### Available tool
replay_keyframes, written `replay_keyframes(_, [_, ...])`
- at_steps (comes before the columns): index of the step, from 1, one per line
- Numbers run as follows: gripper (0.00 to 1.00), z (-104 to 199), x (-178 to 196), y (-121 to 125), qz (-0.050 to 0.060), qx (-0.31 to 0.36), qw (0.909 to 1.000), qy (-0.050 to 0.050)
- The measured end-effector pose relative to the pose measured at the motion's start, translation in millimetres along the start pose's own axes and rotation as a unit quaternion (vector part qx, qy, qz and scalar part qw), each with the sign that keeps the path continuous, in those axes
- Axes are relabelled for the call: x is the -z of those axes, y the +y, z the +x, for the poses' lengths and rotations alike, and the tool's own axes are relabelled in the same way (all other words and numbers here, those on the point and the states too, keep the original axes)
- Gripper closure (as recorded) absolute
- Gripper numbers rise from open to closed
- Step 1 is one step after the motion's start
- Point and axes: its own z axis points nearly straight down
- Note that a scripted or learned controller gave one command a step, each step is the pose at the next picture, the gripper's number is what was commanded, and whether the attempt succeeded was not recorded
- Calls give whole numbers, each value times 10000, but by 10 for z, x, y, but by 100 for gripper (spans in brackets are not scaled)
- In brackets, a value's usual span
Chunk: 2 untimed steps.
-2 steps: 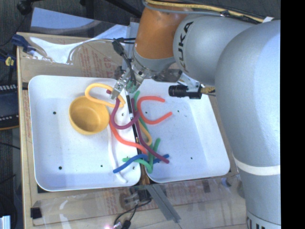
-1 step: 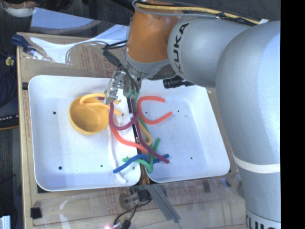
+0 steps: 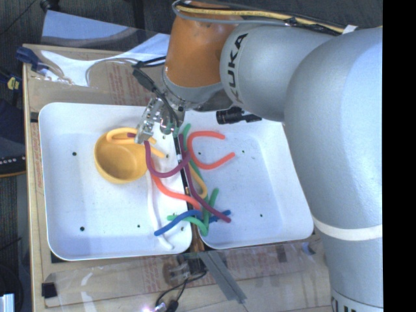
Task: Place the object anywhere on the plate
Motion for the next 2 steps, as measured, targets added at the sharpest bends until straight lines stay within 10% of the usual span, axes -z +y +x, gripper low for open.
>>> replay_keyframes(1, [100, -23, 10, 43, -16, -179, 9998, -39])
replay_keyframes(2, [0, -25, 13, 43, -16, -181, 9998, -41])
